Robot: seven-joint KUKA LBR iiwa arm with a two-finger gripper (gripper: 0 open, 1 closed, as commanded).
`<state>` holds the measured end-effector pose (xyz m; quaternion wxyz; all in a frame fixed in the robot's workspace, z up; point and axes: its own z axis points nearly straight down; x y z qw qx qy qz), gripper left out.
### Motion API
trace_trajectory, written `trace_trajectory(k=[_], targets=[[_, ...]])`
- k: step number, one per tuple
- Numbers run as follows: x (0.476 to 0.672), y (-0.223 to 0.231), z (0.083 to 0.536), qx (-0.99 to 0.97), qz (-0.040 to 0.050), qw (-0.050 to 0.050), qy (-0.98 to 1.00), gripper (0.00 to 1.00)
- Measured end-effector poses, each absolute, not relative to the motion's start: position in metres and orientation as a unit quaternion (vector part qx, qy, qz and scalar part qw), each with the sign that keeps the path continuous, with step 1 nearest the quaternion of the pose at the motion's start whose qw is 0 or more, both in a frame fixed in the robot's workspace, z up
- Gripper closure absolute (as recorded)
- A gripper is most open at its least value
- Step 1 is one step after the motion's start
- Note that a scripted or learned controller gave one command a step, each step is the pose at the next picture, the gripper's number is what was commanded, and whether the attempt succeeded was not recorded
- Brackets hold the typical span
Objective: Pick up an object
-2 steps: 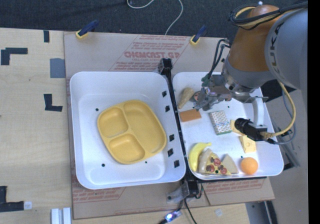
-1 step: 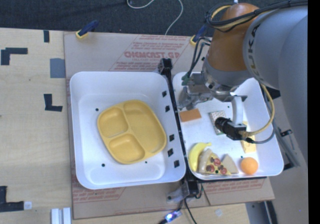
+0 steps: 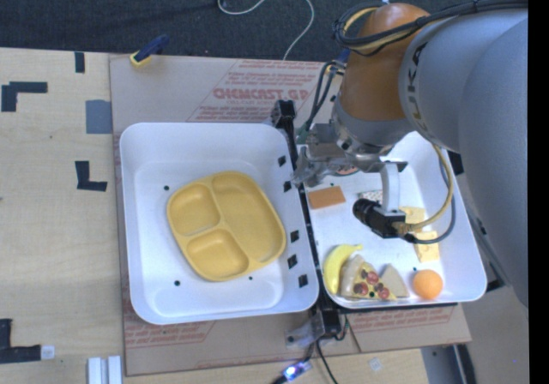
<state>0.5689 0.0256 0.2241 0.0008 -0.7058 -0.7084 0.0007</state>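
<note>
Your gripper (image 3: 314,165) hangs low over the right bin's (image 3: 477,275) near-left corner, hard against the wall it shares with the left bin (image 3: 129,202). You cannot tell whether it is open or closed, and nothing shows in its grasp.

The closest object is the flat brown square (image 3: 326,198), just beside the gripper toward the front. It lies flat, with one edge roughly along that shared wall.

Further forward sit a banana (image 3: 336,264), a pizza slice (image 3: 367,281) and an orange (image 3: 427,284), crowded together along the front rim.

Room is tight on the wall side, so I judge you should come at the square from the bin's middle.

The yellow plate (image 3: 225,224) lies alone in the left bin.
</note>
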Motion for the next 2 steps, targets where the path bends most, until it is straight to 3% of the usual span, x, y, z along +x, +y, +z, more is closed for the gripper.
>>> trace_trajectory(k=[1, 2], targets=[[0.582, 0.021, 0.234, -0.706, 0.0002, 0.000, -0.708, 1.00], [0.576, 0.017, 0.213, -0.707, 0.0020, 0.001, -0.707, 1.00]])
